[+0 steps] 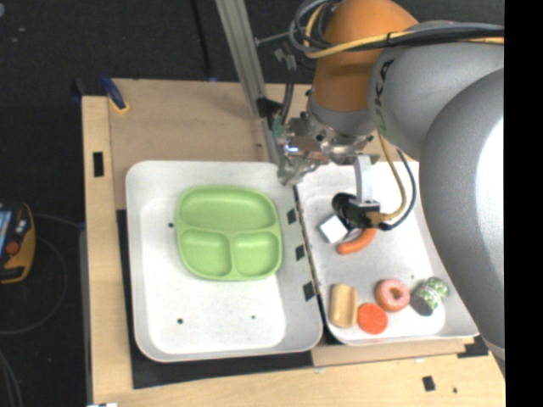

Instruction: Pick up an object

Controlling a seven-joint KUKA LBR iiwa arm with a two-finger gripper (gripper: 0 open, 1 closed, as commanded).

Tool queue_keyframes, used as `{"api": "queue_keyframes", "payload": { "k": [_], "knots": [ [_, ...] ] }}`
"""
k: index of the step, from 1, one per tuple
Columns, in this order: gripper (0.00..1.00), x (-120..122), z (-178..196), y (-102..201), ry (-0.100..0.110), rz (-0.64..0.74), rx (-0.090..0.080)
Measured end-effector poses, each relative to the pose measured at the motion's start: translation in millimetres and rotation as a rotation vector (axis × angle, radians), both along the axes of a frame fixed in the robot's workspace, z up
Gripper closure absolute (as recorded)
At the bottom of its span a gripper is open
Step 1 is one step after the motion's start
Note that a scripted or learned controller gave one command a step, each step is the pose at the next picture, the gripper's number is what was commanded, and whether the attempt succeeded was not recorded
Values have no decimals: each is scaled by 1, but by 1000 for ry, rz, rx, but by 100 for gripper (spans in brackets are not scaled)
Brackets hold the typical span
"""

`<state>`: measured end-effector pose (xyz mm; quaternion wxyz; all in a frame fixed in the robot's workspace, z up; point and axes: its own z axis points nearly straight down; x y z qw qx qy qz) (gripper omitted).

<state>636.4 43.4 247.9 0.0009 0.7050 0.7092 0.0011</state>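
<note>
So the pickable stuff is all in the right bin (399,257), lower right of the frame. An orange carrot-shaped toy (358,242) lies tilted near the middle of that bin. Below it, along the bottom edge, there's a row: a tan roll-shaped piece (343,304) standing at the left, a red-orange round piece (372,319) just beside it, a pink doughnut (392,293) touching that one (or very nearly), and a green-and-white lump (432,293) furthest right.

The gripper (290,170) sits up at the top of the divide between the two bins, well apart from the row and not on any of the items. Honestly can't tell if it's open or closed from this angle.

The left bin (212,312) has a green divided plate (227,231) in its upper half. The grey arm (441,100) fills the upper right, over the wooden bench (170,117)
</note>
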Motion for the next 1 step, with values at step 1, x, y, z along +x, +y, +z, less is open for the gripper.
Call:
{"api": "queue_keyframes", "payload": {
  "k": [1],
  "knots": [
    [100,15,4,42,0,1,1]
  ]
}}
